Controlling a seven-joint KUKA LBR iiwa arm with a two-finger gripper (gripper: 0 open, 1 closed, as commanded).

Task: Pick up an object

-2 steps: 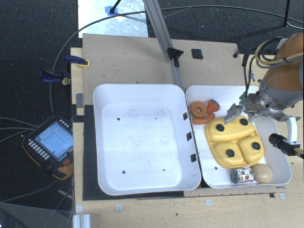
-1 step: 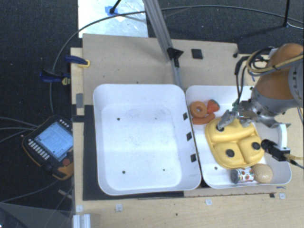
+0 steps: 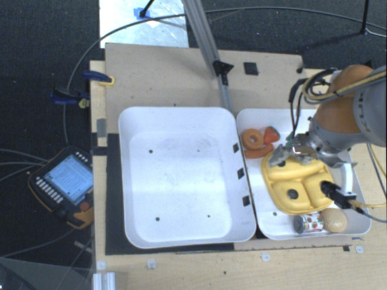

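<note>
Yellow plastic piece (image 3: 296, 183) lies in the right bin (image 3: 363, 225), gripper (image 3: 289, 153) at its upper edge. Looks light, stiff, slick; I'd pinch a raised rim. Grip state: cannot tell.

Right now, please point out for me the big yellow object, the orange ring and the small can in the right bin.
big yellow object (image 3: 297, 186): camera view, on its broad top face.
orange ring (image 3: 252, 139): camera view, on the ring's band.
small can (image 3: 309, 223): camera view, on its side wall.
</note>
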